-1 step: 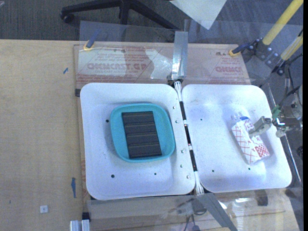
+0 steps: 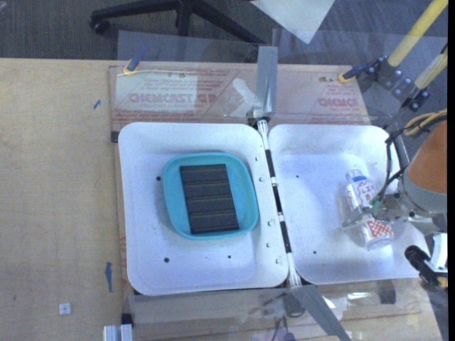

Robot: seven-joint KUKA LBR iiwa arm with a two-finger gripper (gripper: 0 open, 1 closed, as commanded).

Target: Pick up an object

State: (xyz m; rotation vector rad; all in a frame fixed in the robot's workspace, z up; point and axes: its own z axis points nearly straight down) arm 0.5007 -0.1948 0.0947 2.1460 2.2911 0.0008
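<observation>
Just beside the end effector point(image 2: 375, 208), a clear plastic bottle point(image 2: 359, 190) is glinting glossily, its printed label looking like paper. The white bins point(image 2: 313, 261) are showing smooth, faintly speckled matt plastic. Well away from it, a teal plastic tray point(image 2: 174, 190) is looking smooth; the tabletop point(image 2: 50, 190) is appearing as matt wood.
</observation>
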